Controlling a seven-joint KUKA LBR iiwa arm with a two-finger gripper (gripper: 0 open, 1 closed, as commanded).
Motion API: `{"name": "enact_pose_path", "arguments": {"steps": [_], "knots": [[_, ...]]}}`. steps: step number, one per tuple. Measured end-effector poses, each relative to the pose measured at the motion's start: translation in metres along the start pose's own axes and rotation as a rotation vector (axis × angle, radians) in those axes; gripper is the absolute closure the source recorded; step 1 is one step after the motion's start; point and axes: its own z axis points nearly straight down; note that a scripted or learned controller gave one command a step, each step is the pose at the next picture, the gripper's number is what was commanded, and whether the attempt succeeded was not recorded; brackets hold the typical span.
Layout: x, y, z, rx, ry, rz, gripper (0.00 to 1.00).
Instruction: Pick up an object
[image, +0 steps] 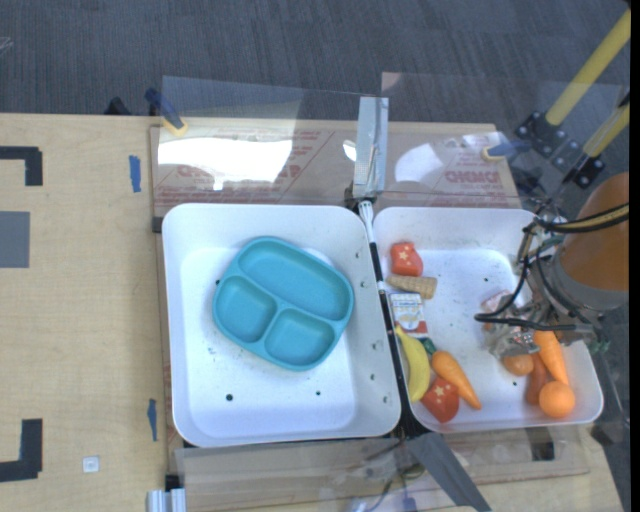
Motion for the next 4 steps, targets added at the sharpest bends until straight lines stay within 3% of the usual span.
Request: {"name": "enact_pose_path", "arguments": {"steps": [1, 2, 3, 4], "knots": [[0.0, 0.0, 0.001, -0.001, 0.002, 0.0, 0.0], [0.017, 0.029, 0.013, -0.005, 0.013, 0.033, 0.0], [-0.049, -0.019, 0.016, -0.008, 0.014, -0.106, 0.0], [-0.021, 0.035, 0.014, -0.011, 0.015, -0.214, 0.0]]}}
